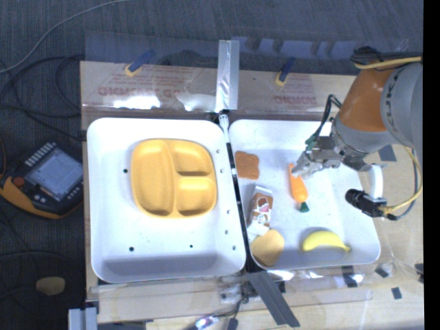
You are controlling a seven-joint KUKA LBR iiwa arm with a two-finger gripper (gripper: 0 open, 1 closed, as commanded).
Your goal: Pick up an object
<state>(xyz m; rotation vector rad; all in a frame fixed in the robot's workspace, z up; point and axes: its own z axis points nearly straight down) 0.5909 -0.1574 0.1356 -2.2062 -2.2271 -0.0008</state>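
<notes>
Hovering just above the top end of the small orange plastic carrot, the two-finger gripper is hanging, though I cannot tell its state. Below the carrot, the yellow plastic banana is lying in the right white bin.

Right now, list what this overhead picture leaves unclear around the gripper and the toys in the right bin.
- Gripper: it is above the carrot's top end; the wrist hides whether it touches.
- Small packet: its print is too small to read.
- Tan piece: it sits against the right bin's lower left corner, so its lower edge is unclear.
- Arm: the picture's right edge cuts it off.
</notes>
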